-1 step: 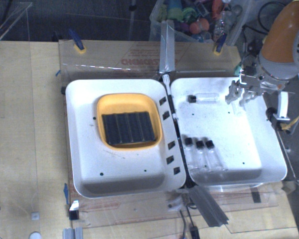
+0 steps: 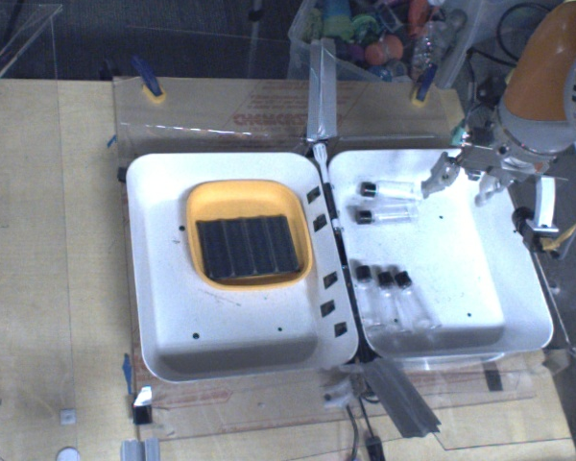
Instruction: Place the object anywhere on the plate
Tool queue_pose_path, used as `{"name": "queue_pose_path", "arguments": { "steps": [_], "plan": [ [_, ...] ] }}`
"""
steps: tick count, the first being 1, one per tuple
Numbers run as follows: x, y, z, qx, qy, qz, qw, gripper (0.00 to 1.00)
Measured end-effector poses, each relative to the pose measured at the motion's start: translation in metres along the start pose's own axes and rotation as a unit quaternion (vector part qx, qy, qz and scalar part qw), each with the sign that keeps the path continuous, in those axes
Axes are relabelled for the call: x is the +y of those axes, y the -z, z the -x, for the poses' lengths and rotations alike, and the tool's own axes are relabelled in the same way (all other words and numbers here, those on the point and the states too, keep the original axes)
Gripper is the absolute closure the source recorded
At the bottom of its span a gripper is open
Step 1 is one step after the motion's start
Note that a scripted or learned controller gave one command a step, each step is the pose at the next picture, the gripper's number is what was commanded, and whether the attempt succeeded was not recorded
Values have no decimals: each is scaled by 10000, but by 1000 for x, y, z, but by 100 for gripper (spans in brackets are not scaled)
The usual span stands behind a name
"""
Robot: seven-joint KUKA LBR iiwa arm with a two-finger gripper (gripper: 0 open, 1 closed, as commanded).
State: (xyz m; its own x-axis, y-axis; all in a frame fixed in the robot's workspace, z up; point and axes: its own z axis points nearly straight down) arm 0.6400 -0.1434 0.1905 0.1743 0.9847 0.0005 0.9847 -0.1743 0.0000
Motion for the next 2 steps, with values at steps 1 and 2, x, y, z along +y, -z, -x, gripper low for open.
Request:
{"name": "queue_pose_path", "arguments": {
  "steps": [1,2],
  "plan": [
    [18,-5,71,-11,1079,16,9942,0],
    [21,162,73,-13,1949,19,9808,0]
  ]
}}
